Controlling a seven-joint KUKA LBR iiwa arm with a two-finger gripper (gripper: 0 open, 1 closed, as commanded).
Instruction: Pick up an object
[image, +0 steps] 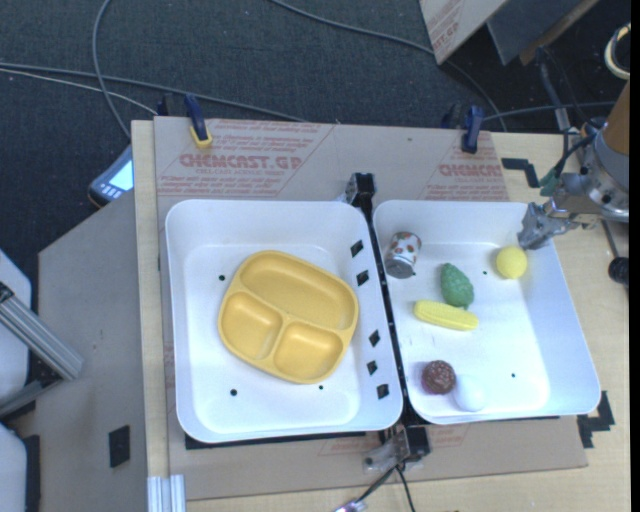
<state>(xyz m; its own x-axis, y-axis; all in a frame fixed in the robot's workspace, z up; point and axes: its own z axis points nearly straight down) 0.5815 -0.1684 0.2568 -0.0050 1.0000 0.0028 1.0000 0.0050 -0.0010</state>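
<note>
- The arm (612, 160) is reaching in from the right, its wrist hanging over the upper right corner of the right bin (560, 330).
- The end effector (533, 232) is pointing down and to the left, hovering at the bin's rim, just beside the yellow ball (511, 262).
- That ball is sitting small and round near the bin's upper right wall.
- I cannot tell from here how far the end effector is spread; nothing is showing between its tips.
- In the same bin, a green lumpy item (457, 284) is lying above a yellow corn-like piece (446, 316), with a grey and white object (403, 253) to their left and a dark red ball (438, 377) touching a white one (468, 397) near the front.
- The left bin (190, 330) is holding a yellow divided plate (288, 316).
</note>
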